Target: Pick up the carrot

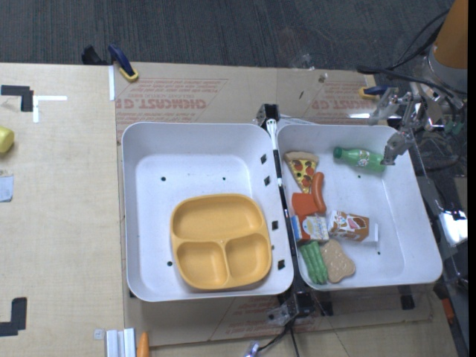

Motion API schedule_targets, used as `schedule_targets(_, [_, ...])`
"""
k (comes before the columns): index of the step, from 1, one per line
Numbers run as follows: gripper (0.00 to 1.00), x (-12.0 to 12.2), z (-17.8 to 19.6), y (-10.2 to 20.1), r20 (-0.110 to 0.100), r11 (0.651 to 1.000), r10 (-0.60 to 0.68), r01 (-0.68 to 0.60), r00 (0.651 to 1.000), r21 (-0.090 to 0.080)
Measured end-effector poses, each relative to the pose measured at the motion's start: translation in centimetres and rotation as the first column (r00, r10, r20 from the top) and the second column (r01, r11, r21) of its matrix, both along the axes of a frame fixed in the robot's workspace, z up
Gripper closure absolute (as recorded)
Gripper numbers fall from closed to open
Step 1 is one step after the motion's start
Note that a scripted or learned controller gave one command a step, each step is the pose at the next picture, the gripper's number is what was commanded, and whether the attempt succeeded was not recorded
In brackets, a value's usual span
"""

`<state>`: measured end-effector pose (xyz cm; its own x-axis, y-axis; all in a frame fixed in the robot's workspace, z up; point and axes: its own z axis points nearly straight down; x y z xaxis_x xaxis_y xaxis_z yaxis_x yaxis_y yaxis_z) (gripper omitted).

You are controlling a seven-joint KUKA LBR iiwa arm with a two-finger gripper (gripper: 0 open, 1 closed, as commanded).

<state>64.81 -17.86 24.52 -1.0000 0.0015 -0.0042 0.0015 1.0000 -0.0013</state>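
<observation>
The carrot (311, 196), an orange-red piece, lies in the right bin (405, 222) near its left wall, just below a pizza slice (301, 168). My gripper (396, 144) hangs over the bin's far right corner, well to the right of the carrot and apart from it. Its tip is close to the right end of a green bottle (358, 158). Nothing shows in its grasp.
A small juice carton (351, 227), a white packet (314, 227), a green vegetable (313, 262) and a tan bread slice (338, 261) crowd the bin below the carrot. The left bin (145, 199) holds a yellow divided plate (221, 240). Cables hang at the right.
</observation>
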Motion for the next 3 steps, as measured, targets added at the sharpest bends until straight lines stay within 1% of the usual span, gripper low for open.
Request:
schedule_targets(1, [0.0,-2.4,-11.4,8.5,0.0,0.999,0.053,-0.053,0.999,0.002])
schedule_targets(2, [0.0,-3.6,-5.2,21.6,0.003,0.989,0.15,-0.15,0.989,0.002])
schedule_targets(3, [0.0,-5.8,-10.5,28.6,-0.001,0.997,0.074,-0.074,0.997,0.002])
